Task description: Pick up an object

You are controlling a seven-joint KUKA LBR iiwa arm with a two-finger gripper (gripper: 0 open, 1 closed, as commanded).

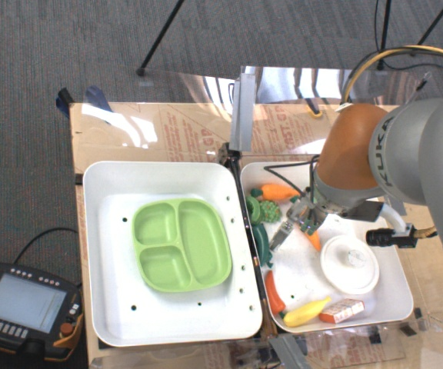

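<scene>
Currently hovering over right bin (400, 294), nothing gripped.
Left bin (98, 206) has the green divided plate (181, 244). My gripper (285, 231) sits above the broccoli (264, 211) and carrot (280, 192), fingers (279, 237) slightly apart, holding nothing; white lid (349, 263) to the right.

Two white bins stood on the bench: the left bin (98, 206) at nine o'clock and the right bin (394, 283) at three. One green divided plate (181, 244) lay in the left. The right held one white round lid (350, 264), one banana (308, 311), one red pepper (274, 290), one carrot (279, 192), one broccoli (265, 210) and one small red box (342, 310).
</scene>
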